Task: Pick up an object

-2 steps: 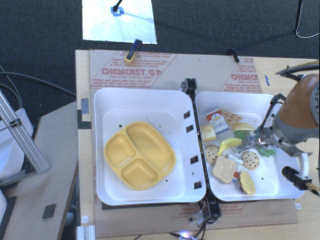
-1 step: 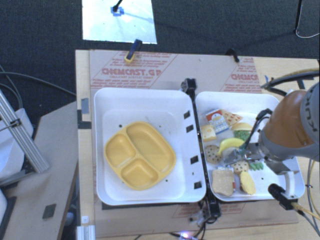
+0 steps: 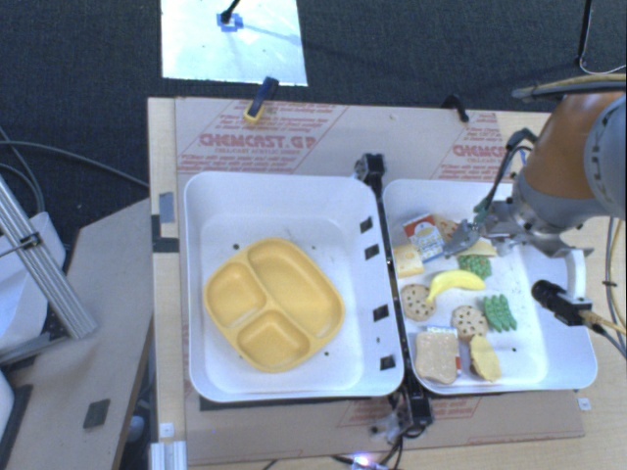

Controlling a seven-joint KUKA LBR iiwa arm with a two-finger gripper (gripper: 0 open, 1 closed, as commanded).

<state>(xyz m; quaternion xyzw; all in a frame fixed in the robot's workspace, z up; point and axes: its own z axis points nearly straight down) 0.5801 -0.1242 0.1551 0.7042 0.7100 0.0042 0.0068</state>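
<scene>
From my seat I see the table (image 3: 294, 125) carrying two shallow white bins side by side, and the arm (image 3: 578, 155) reaching in from the right of the camera view, its orange band showing above the wrist. The gripper (image 3: 460, 241) hangs low over the upper part of the right bin (image 3: 568, 360), its tip just above the food pieces there; I cannot tell from this slanted look how it is set, and I see nothing clearly caught in it. Directly below the tip lies a yellow banana (image 3: 456, 283), with a green piece (image 3: 476, 265) just beside it. A small carton with a red label (image 3: 421, 230) sits just left of the gripper, and a pale cheese wedge (image 3: 408, 260) lies touching the carton's lower side. Lower in the same bin I make out two chocolate chip cookies (image 3: 417, 302), one left of the banana and one below it, a bunch of green beans (image 3: 500, 312) to the right, a slice of bread (image 3: 438, 354) near the front wall, and a yellowish piece (image 3: 484, 357) just beside the bread. The left bin (image 3: 245, 199) holds a yellow divided tray (image 3: 273, 304) with three compartments, lying flat and turned at an angle, well apart from the arm.
</scene>
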